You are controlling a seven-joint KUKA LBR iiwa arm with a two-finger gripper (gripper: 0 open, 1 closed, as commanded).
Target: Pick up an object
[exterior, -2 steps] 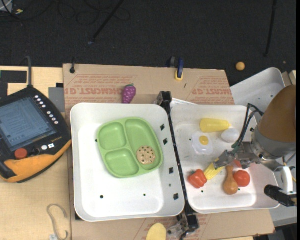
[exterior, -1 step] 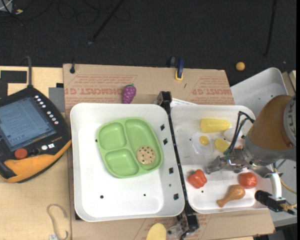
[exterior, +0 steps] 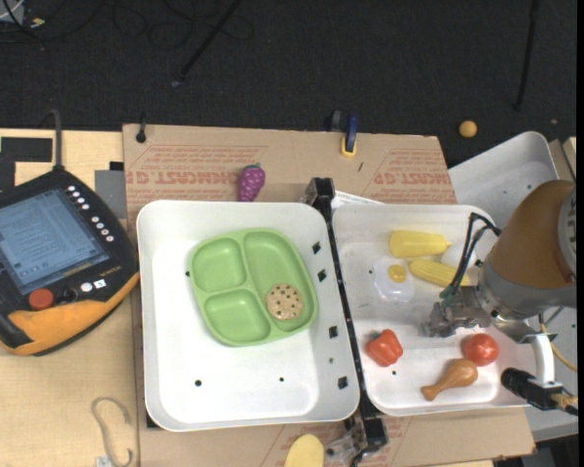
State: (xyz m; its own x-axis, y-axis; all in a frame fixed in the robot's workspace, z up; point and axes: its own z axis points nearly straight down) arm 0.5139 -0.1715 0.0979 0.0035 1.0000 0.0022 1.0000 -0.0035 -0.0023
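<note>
Lowest in the frame, a yellow lemon [exterior: 305,449] sits on the table just outside the bins. Over the right bin [exterior: 370,389], the end effector [exterior: 452,317] hangs low among toy foods: a red tomato [exterior: 480,347] just beside it, a drumstick [exterior: 450,378] below, a red pepper [exterior: 384,346] to its left, yellow corn [exterior: 419,243] beyond. Whether it is open or closed I cannot tell. Nothing looks lifted; the approach seems underway, and next comes settling over one item. Cardboard [exterior: 195,168] under the bins bears upside-down red print, not legible.
</note>
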